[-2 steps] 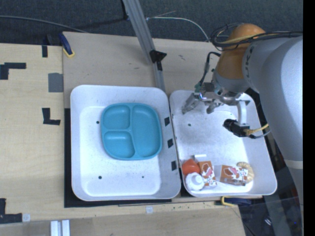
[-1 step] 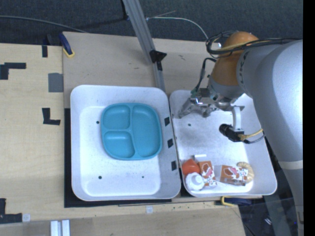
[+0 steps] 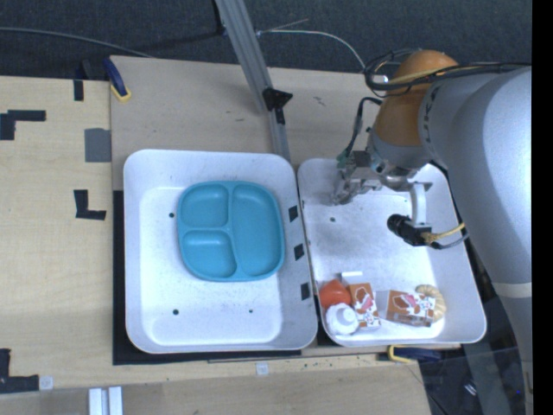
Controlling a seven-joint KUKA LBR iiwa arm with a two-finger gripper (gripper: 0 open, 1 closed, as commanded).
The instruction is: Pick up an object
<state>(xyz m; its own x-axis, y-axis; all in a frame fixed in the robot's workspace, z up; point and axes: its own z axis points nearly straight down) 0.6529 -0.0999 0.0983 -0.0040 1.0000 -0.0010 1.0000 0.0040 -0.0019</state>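
My gripper [image 3: 344,188] hangs low over the far left part of the right bin [image 3: 380,232], under the orange band of the arm. Its tips point down toward bare bin floor, and nothing shows between them. Along the near edge of that bin lie a small orange and white bottle [image 3: 338,305], a red and white packet [image 3: 364,304] and a brown and white snack packet [image 3: 416,305]. All three sit well nearer the front than the gripper.
A blue divided plate [image 3: 231,230] lies in the left bin [image 3: 155,318]. A grey metal pole [image 3: 251,59] slants in from the top to the bins' far edge. A black cable connector [image 3: 406,229] hangs beside the wrist. The arm's bulk covers the right side.
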